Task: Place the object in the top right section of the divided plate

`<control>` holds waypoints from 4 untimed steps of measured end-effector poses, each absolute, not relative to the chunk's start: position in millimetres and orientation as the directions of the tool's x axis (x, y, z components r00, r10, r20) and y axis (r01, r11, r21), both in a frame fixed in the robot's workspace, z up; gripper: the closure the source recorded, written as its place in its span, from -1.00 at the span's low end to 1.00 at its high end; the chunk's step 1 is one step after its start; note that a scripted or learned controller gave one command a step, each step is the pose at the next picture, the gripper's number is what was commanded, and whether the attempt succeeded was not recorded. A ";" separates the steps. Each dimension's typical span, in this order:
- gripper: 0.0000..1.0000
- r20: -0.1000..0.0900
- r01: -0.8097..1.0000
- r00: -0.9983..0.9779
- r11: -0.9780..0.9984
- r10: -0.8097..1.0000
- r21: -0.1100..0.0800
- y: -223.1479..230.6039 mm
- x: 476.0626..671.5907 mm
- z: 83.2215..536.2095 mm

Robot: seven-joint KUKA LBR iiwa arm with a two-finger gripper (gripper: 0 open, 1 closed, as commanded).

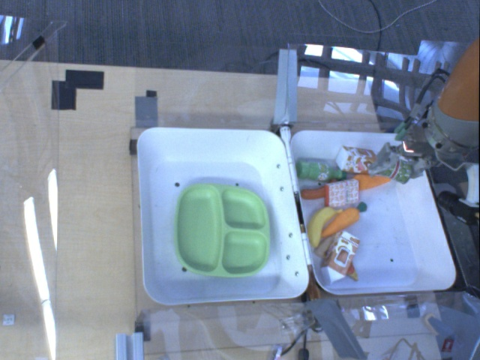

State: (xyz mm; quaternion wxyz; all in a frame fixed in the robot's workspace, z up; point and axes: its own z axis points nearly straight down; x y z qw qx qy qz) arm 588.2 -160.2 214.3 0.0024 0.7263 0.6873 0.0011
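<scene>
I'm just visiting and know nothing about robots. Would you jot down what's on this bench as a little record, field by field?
left bin: holds a green divided plate
plate sections: one large on its left, two smaller on its right, nothing in them
right bin: a heap of toy food toward its left and upper part
heap contents: two carrots, a banana, small printed cartons, a green item
arm: enters from the right, above the right bin's upper corner
gripper: over the bin's upper right area, near the longer carrot
task state: no object on the plate yet
</scene>
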 end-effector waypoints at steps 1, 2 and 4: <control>1.00 0.000 0.969 -0.247 0.247 0.969 0.004 -15.4 560.2 198.7; 1.00 0.000 0.930 -0.368 0.368 0.930 0.004 40.5 487.4 203.2; 1.00 -0.001 0.798 -0.602 0.602 0.798 0.003 123.7 487.6 214.9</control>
